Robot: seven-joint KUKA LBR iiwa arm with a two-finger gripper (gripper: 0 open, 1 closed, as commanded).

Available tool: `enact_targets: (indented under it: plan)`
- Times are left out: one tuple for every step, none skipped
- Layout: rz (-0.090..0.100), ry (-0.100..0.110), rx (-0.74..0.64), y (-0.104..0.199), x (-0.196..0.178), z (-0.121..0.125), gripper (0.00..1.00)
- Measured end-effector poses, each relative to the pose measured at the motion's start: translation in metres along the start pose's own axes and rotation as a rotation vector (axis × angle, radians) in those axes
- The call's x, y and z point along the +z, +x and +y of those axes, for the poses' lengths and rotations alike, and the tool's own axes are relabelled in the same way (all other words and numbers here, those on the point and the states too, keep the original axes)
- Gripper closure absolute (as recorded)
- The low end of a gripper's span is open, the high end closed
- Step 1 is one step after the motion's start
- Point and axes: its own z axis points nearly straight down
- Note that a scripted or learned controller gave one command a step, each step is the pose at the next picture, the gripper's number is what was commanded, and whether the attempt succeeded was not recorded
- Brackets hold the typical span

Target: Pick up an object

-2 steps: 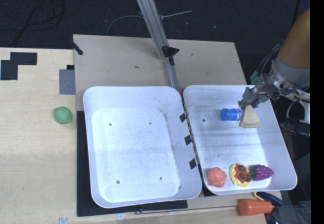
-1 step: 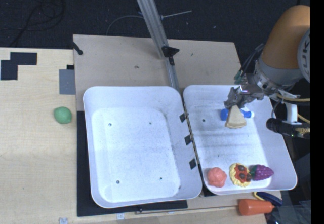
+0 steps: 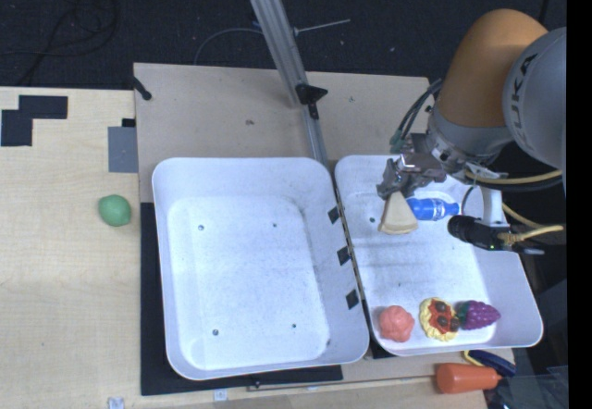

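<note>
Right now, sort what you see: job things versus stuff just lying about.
Job: gripper, tan wedge hanging right under it, blue bottle, pink ball, yellow toy, purple grapes, right bin.

Lying about: green ball, orange toy, left bin.

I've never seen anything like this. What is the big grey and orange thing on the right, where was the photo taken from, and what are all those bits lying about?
That is a robot arm, photographed from one fixed camera above the bench, looking down at a slant. At its tip is the tool, which grasps things; a beige wedge hangs right beneath it, though I cannot tell if it is truly gripped. Two shallow white bins sit side by side. The right bin holds a blue bottle, a pink lump and toy fruit with purple grapes. A green ball lies on the bench, left of the left bin.
</note>
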Motion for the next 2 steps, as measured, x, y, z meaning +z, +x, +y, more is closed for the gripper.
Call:
enact_targets:
  plan:
    - [0.000, 0.000, 0.000, 0.052, 0.008, 0.006, 1.00]
    - [0.000, 0.000, 0.000, 0.101, 0.012, 0.013, 1.00]
